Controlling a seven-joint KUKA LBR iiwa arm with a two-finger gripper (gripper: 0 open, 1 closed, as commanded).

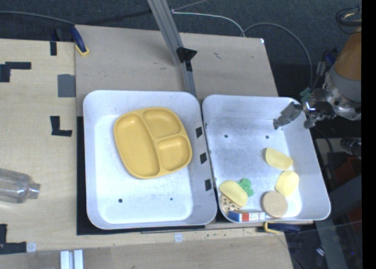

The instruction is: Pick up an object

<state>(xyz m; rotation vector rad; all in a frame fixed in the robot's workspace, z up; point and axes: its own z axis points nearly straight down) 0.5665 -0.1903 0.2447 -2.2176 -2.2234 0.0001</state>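
The right bin [235, 121] holds several small food toys along its near side. Among them are a yellow piece [278, 158], a second yellow piece [286, 183], a tan round disc [274, 204], a yellow lump [233, 192] and a green bit [246, 187] beside it. My gripper [292, 121] hangs over the far right part of this bin, above the yellow pieces. It is open, with nothing between its fingers [284, 116].
A yellow divided plate [153, 141] lies in the left bin [100, 162]. A slanted metal post [164, 15] rises behind the bins. A clear bottle [17, 185] lies on the bench at the far left. A red, white and blue strip [247, 216] sits at the right bin's front edge.
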